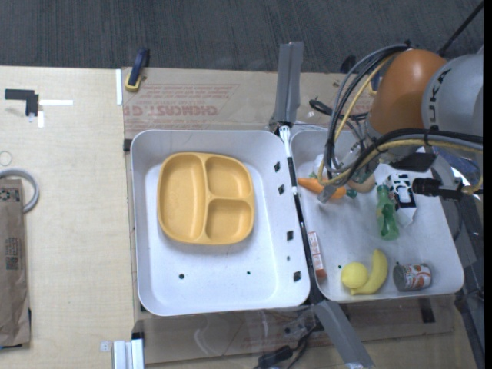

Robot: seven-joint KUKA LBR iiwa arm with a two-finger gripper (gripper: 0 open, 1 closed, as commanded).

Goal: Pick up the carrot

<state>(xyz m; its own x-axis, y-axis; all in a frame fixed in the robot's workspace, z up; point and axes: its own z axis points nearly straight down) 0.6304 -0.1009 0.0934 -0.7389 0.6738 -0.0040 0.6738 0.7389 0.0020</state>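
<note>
The carrot [310, 184] is a small orange piece lying in the right bin [438, 237], close to its left wall in the upper part. My gripper [336, 191] is low over the bin, right beside the carrot's right end and touching or nearly touching it. Cables and the wrist hide the exact contact. The grey arm with its orange band [407, 91] reaches in from the upper right.
A green bottle [387, 211], a banana [376, 271], a lemon [353, 275] and a tipped can [413, 277] share the right bin. The left bin [154, 275] holds a yellow divided plate [206, 198]. A small red-and-white packet [315, 254] lies along the divider.
</note>
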